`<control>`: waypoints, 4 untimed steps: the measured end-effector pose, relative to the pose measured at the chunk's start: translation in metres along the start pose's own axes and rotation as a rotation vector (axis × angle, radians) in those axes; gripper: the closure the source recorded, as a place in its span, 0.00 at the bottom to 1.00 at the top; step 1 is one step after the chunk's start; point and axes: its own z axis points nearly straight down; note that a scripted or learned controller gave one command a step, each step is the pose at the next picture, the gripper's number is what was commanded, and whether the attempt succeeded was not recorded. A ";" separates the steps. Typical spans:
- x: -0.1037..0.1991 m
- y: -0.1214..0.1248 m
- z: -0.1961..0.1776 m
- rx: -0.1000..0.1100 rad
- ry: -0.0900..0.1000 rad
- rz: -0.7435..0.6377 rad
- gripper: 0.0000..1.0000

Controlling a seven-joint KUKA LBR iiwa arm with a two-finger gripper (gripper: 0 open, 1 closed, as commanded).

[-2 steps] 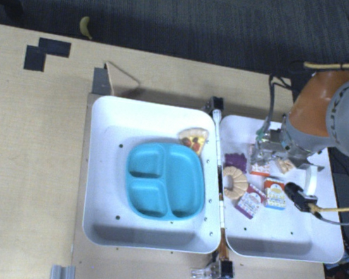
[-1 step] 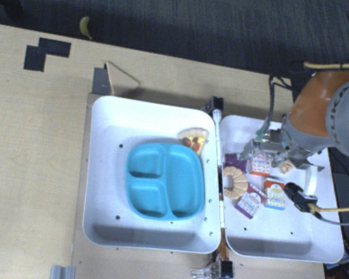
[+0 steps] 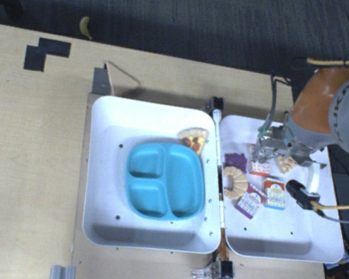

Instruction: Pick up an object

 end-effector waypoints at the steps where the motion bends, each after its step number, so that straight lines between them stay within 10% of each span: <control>1: 0.000 0.000 0.000 0.000 0.000 0.000 0.00; 2: 0.001 0.001 -0.011 -0.003 0.001 -0.002 1.00; 3: 0.001 0.001 -0.011 -0.003 0.001 -0.002 0.00; 4: 0.005 0.006 0.031 0.005 -0.002 0.003 0.00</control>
